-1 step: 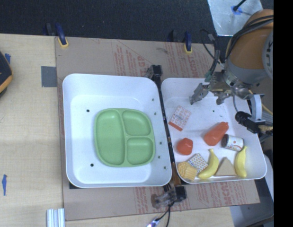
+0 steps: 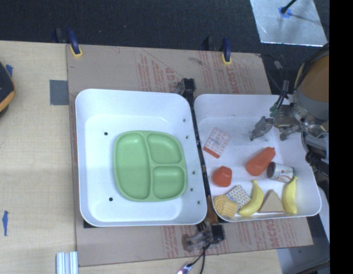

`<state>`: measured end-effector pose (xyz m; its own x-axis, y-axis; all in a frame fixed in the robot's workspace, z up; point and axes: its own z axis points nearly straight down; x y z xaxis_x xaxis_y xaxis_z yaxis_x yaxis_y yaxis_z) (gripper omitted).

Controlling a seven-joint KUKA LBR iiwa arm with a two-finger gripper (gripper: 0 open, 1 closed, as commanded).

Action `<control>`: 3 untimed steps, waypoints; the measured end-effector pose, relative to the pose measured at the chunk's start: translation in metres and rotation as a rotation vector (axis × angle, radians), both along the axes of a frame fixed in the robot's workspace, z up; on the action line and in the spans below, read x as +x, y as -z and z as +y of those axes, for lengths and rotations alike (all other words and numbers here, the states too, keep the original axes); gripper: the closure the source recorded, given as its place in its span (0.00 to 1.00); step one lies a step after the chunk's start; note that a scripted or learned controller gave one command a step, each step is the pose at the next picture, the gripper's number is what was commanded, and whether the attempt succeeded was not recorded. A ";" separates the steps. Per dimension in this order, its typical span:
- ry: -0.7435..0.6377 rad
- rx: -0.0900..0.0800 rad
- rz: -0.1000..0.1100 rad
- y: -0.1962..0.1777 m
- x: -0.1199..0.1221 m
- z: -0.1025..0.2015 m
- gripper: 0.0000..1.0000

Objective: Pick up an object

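Observation:
The right bin [image 2: 233, 104] holds several toy items: a red-and-white packet [image 2: 216, 141], an orange carrot-like piece [image 2: 260, 161], a small red piece [image 2: 222, 176], a small can [image 2: 280, 171], two bananas [image 2: 253, 198] [image 2: 289, 195], a cracker [image 2: 224, 205] and a bread slice [image 2: 272, 201]. My gripper [image 2: 268, 135] hangs over the bin's upper right part, just above the orange piece. Its fingers are spread open with nothing between them.
The left bin [image 2: 90, 153] holds a green divided plate [image 2: 149, 165]. A small checkered packet [image 2: 239, 195] lies between the cracker and a banana. The arm's orange band [image 2: 316, 81] sits at the right edge. Clamps [image 2: 226, 49] hold the cardboard base.

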<state>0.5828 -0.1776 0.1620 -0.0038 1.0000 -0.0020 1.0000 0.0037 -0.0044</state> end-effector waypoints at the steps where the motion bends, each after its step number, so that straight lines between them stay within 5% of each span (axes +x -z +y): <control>1: -0.001 0.001 0.000 0.071 -0.033 -0.006 0.00; 2: -0.005 0.001 0.001 0.060 -0.033 -0.007 1.00; 3: -0.002 0.001 -0.002 0.070 0.018 0.016 1.00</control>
<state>0.6010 -0.1620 0.0920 -0.0061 1.0000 -0.0010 1.0000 0.0061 -0.0025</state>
